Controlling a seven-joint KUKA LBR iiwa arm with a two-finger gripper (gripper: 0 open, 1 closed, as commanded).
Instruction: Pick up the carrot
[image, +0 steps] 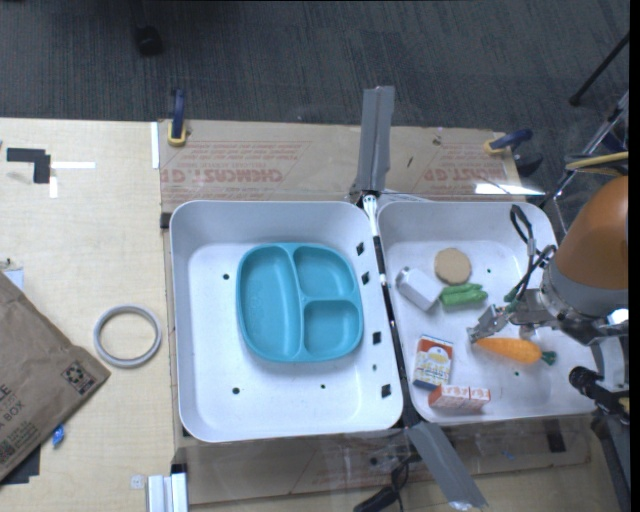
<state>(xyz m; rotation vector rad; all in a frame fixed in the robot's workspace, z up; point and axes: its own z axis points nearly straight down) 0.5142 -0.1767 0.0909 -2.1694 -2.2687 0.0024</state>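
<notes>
The orange carrot (510, 349) with a green stub end lies on the floor of the right bin (480, 225), near its right wall, pointing left. My gripper (505, 325) hangs just above and behind the carrot, with its metal tip close to the carrot's upper edge. The carrot rests on the bin floor and nothing lifts it. The grey arm with its orange band (600, 240) comes in from the right and covers the bin's right rim.
In the right bin there are also a tan round biscuit (453, 265), a green vegetable (462, 295), a white block (420, 288) and two small cartons (433, 362) (460, 397). The left bin (200, 300) holds a blue divided plate (300, 300). A tape roll (127, 333) lies on the bench.
</notes>
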